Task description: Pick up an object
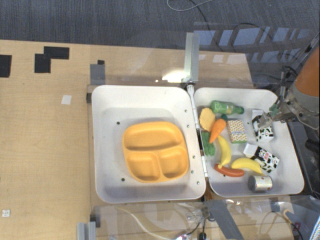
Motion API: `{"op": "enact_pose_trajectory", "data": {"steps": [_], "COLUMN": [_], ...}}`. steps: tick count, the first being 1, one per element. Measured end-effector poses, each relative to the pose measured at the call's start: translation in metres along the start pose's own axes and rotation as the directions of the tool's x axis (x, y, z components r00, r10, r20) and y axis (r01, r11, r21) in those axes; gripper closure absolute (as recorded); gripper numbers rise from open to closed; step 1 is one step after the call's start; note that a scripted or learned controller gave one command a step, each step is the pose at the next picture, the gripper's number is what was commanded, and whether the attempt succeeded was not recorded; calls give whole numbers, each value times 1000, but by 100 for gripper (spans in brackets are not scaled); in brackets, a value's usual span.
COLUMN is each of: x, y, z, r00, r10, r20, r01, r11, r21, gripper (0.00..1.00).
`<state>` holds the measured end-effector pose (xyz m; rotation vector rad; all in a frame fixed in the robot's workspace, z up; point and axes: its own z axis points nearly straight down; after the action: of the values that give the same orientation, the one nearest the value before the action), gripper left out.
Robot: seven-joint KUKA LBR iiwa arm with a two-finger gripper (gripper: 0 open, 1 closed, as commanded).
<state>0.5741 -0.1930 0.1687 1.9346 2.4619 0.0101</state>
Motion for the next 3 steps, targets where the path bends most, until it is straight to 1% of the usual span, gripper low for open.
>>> {"op": "enact_pose_trajectory", "data": {"steps": [1, 2, 3], "x": [30, 29, -6], "y": [62, 62, 22], "z": [17, 17, 55], "r00": [976, 976, 978], "r10": [216, 216, 207], "r20": [-1, 0, 9], "r01": [-216, -216, -207], "r11": [976, 976, 978], "r21": [6, 6, -23], "gripper": [100, 0, 0]}}
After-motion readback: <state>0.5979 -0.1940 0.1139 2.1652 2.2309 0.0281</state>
